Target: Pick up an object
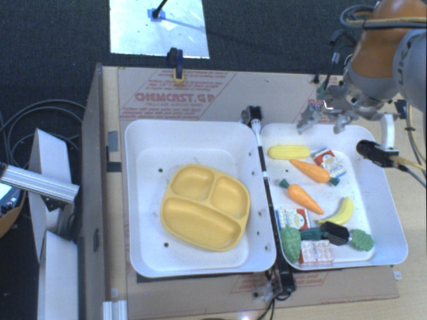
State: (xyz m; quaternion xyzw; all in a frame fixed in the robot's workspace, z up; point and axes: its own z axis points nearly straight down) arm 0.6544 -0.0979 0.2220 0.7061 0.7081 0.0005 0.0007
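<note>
My gripper [324, 121] hangs open over the far rim of the right bin [381, 199], with nothing between its fingers [307, 121]. Just below it in the bin lie a yellow corn cob [289, 152], a red and white carton [329, 163] and an orange carrot [310, 171]. A second carrot [301, 195] and a banana [340, 212] lie at the bin's middle. Along the near edge sit another carton [291, 217], two broccoli pieces [290, 240] [361, 240], a black-handled item [333, 233] and a small red and white pack [315, 251].
The left bin [143, 179] holds a yellow divided plate [205, 206]. A black clamp [253, 117] sits at the far end of the ridge between the bins. Cables and a black connector [375, 153] trail from the arm over the right bin's far right corner.
</note>
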